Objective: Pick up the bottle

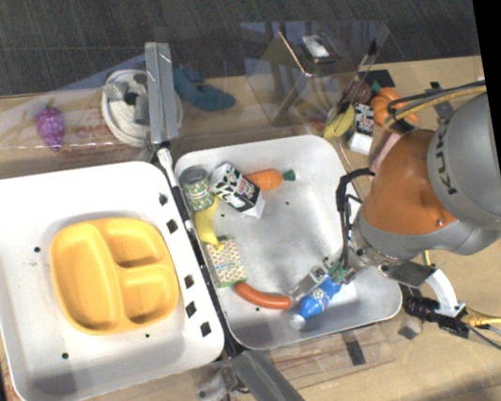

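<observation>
The bottle (314, 304) is blue with a white cap and lies on its side near the front edge of the right bin (311, 165), cap pointing left. My gripper (324, 279) reaches in from the right and is low over the bottle's upper right end, right against it. The bulky grey and orange arm (421, 195) hangs over the bin's right rim. The view is too small to tell whether the bottle is held.
The right bin also holds a red sausage (261, 296) just left of the bottle, a waffle (227, 261), a banana (207, 230), a green can (197, 190), a cow-patterned carton (235, 189) and a carrot (267, 180). A yellow divided plate (115, 270) sits in the left bin (4, 207).
</observation>
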`<state>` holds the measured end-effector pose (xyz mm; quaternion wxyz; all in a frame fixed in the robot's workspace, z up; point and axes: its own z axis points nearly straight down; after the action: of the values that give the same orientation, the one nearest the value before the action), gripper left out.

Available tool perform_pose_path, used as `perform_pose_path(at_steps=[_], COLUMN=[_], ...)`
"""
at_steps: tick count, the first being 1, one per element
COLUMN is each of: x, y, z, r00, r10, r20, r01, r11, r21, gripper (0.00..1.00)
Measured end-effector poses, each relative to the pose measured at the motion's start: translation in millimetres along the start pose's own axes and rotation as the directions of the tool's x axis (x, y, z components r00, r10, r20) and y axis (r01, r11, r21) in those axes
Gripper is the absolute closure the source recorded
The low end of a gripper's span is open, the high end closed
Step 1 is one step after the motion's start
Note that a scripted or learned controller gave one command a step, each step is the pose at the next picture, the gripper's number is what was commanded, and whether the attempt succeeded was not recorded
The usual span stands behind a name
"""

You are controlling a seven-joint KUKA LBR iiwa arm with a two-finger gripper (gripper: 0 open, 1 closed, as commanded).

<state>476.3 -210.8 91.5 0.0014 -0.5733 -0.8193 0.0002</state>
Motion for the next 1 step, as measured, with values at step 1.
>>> perform_pose_path(at_steps=[1], x=[-0.2], y=[0.9], z=[-10.0], r00=[1.000], r10=[-0.005], r20=[0.000], r01=[0.005], r11=[1.000], r21=[0.000], gripper=[1.00])
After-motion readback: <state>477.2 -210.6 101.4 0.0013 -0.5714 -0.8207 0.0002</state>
